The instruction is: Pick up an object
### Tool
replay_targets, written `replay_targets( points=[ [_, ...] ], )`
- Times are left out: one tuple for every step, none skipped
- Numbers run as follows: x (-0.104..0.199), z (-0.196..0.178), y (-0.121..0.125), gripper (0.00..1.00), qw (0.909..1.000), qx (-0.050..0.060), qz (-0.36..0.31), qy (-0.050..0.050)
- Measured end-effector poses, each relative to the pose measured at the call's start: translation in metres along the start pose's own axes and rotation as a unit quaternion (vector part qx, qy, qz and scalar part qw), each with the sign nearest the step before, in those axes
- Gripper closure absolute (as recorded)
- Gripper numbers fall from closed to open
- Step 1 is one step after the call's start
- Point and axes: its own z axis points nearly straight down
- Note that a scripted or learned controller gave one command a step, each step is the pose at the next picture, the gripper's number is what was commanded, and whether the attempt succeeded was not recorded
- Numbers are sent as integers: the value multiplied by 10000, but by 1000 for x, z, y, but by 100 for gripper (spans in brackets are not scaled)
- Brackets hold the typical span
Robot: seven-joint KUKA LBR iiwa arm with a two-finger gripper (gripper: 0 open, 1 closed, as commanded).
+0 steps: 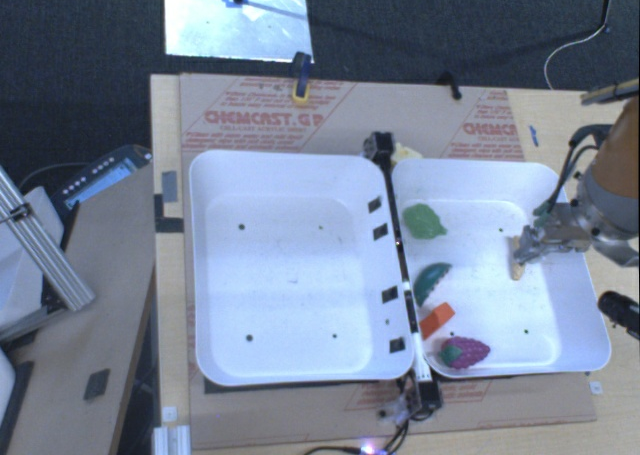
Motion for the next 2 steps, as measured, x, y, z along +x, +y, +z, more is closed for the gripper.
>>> replay_targets(
  points=[
    [9,-201,-29,100,9999,-141,-46,-28],
    [44,-102,-29,100,10000,-13,-55,2]
  ],
)
